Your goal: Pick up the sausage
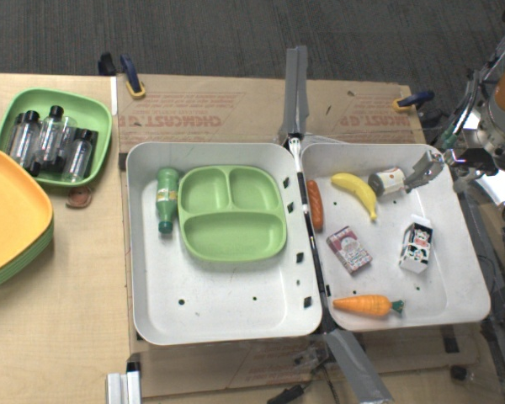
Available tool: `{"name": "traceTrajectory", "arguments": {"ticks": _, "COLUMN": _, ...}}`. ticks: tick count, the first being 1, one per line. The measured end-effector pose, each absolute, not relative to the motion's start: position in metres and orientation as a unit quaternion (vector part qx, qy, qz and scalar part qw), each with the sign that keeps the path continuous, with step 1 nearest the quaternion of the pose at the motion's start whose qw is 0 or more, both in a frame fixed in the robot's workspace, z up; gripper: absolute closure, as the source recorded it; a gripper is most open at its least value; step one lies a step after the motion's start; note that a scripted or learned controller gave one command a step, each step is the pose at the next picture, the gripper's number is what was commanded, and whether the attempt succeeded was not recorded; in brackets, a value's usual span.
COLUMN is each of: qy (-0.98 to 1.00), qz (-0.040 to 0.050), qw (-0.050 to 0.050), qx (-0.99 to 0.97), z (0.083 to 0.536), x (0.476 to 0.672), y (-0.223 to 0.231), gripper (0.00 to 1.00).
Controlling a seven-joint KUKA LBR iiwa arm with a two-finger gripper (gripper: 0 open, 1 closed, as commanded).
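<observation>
1. The sausage [316, 204] is seen as a short, reddish-orange cylinder with rounded ends, lying lengthwise along the left wall of the right bin [467, 251].
2. It is placed just beside the divider [307, 225] between the two bins, left of the banana [358, 192] and apart from it.
3. Nothing is seen touching the sausage; it lies flat on the bin floor.
4. The gripper [422, 172] is seen near the upper right part of the right bin, right of the banana and well apart from the sausage.
5. The arm is reached in from the right edge, with the wrist tilted so that the gripper is pointed leftward and down.
6. A small grey and white cylinder [387, 181] is seen just at the gripper's tip, between it and the banana; whether it is touched cannot be told.
7. How far the jaws stand apart cannot be told.
8. Below the banana, a card box [349, 250], a small carton [416, 247] and a carrot [366, 306] are laid in the same bin.
9. In the left bin [151, 310], a green divided plate [232, 213] and a green bottle [167, 199] are set side by side.
</observation>
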State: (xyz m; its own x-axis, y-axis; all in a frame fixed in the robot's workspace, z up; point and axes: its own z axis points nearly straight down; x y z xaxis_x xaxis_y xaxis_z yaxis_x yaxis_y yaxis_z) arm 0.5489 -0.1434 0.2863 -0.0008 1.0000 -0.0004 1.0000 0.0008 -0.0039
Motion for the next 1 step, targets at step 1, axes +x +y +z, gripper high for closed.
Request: {"name": "traceTrajectory", "arguments": {"ticks": 1, "qy": -0.707, "qz": 0.0024, "qw": 0.001, "qx": -0.707, "z": 0.2942, "x": 0.5492, "y": -0.1443, "gripper": 1.00}}
